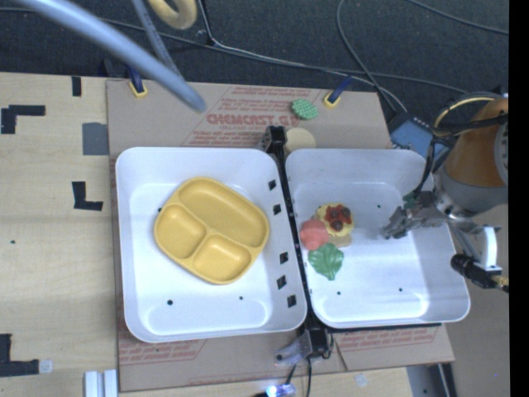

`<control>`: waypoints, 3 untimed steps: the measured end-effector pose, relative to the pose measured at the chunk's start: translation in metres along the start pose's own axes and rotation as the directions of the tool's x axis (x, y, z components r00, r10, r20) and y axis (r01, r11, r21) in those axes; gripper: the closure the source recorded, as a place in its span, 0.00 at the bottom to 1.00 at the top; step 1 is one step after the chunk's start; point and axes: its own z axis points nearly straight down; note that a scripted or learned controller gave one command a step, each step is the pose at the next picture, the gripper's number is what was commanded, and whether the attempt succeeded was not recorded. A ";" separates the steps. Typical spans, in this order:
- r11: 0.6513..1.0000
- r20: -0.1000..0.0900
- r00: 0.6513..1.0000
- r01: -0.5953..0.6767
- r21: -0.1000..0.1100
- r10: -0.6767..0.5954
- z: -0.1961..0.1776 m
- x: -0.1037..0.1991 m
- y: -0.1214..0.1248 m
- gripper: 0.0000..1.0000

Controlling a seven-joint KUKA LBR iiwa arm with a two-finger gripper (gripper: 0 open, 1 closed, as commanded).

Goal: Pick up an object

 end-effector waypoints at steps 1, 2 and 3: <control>1.000 0.001 1.000 0.000 -0.006 0.000 -0.058 0.007 0.008 1.00; 1.000 0.001 1.000 -0.001 -0.005 0.001 -0.111 0.007 0.009 1.00; 1.000 0.000 1.000 0.004 -0.001 -0.004 -0.103 0.065 0.027 1.00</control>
